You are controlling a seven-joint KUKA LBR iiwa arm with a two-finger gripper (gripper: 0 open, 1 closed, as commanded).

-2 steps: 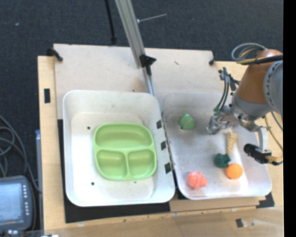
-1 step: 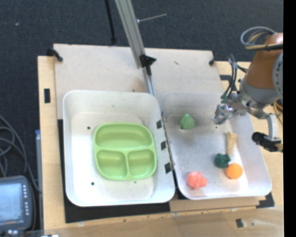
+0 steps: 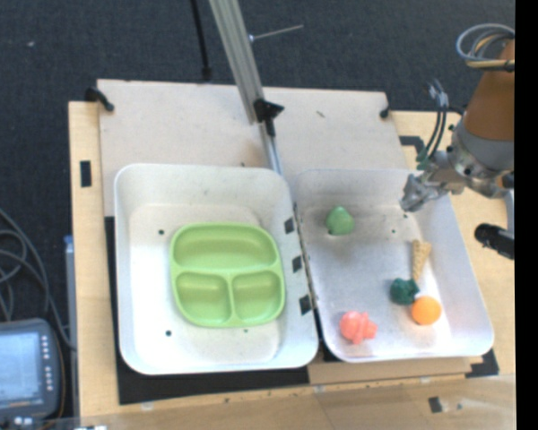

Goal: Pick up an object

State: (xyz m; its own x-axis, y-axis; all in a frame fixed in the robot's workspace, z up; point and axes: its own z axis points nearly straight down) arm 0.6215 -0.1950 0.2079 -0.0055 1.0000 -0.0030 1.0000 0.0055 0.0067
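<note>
The right bin (image 3: 377,240) holds several small items: a light green lump (image 3: 340,220) near its far left, a tan cone-shaped piece (image 3: 420,256) at the right, a dark green piece (image 3: 403,290) touching an orange ball (image 3: 425,311), and a pink-red lumpy object (image 3: 358,327) at the front. My gripper (image 3: 414,194) hangs over the bin's far right corner, above and apart from the tan cone. Nothing shows between its fingers.
The left bin (image 3: 143,231) carries a lime green divided plate (image 3: 227,273) with three compartments. A slanted metal pole (image 3: 242,56) rises from the bench behind the bins. A grey screen device (image 3: 13,370) sits at the lower left beside the bench.
</note>
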